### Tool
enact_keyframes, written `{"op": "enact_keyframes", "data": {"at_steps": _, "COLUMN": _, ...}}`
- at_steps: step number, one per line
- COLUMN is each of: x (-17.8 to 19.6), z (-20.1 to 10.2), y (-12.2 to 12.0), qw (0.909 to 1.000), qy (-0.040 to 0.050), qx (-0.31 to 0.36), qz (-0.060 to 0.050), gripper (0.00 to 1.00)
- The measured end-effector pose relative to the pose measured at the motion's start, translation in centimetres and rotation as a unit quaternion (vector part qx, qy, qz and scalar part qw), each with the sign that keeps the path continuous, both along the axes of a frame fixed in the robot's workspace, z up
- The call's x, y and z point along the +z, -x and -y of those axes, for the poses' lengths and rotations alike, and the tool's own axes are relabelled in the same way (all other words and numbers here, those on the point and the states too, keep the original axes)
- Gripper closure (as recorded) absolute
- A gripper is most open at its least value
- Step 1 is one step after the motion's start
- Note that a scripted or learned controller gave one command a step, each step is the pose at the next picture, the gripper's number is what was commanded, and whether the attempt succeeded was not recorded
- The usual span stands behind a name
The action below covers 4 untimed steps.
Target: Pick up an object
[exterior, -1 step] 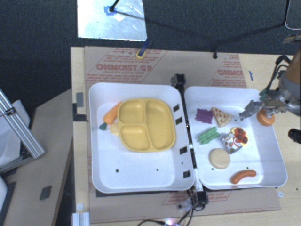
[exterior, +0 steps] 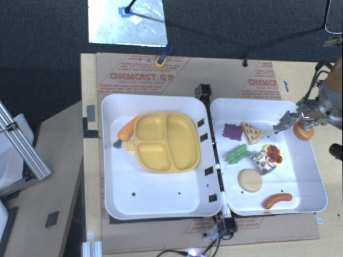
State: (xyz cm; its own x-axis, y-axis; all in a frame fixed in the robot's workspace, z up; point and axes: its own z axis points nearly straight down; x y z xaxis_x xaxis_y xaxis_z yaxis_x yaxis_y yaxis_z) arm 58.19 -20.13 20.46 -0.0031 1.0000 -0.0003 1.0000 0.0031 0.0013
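1. Objects for picking sit in rt bin point(exterior: 316, 167): purple piece point(exterior: 232, 131), pizza-slice toy point(exterior: 251, 131), green pea-pod point(exterior: 237, 154), red/white printed item point(exterior: 267, 159), round beige bun point(exterior: 250, 180), sausage point(exterior: 277, 200), and orange round piece point(exterior: 303, 132) by far rt wall
2. Gripper point(exterior: 298, 120) hangs over upper rt corner of rt bin, arm coming in from rt side
3. One dark finger sticks out to the left at approx. point(exterior: 283, 123); the orange round piece lies just below/beside the tool head, touching or nearly so, can't tell which
4. Tool state: can't tell, view too blurred and slanted
5. Nothing seen clamped in the tool; orange piece looks to rest on bin floor
6. Purple piece and pizza slice are side by side, near top of rt bin; pea-pod just below them; printed item just rt of pea-pod
7. Bun is below printed item, sausage nearer front rt corner, apart from bun
8. Lft bin point(exterior: 115, 191) holds yellow divided plate point(exterior: 163, 142), three compartments
9. Carrot point(exterior: 127, 129) lies tilted against plate's left rim, green tip pointing down-left
10. Both bins sit on brown printed cardboard point(exterior: 140, 75), with a shiny foil square point(exterior: 127, 15) on dark floor beyond bench
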Motion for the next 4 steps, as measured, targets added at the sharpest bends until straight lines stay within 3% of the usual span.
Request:
{"op": "enact_keyframes", "data": {"at_steps": 2, "x": -10.1, "z": -0.4, "y": 0.5, "qw": 1.0000, "qy": -0.0006, "qx": -0.001, "qz": -0.002, "gripper": 0.00}}
{"op": "enact_keyframes", "data": {"at_steps": 3, "x": -11.3, "z": -0.5, "y": 0.0, "qw": 1.0000, "qy": -0.0008, "qx": 0.000, "qz": 0.003, "gripper": 0.00}}
{"op": "enact_keyframes", "data": {"at_steps": 4, "x": -9.9, "z": 0.0, "y": -0.3, "qw": 0.9999, "qy": 0.0061, "qx": -0.001, "qz": 0.013, "gripper": 1.00}}
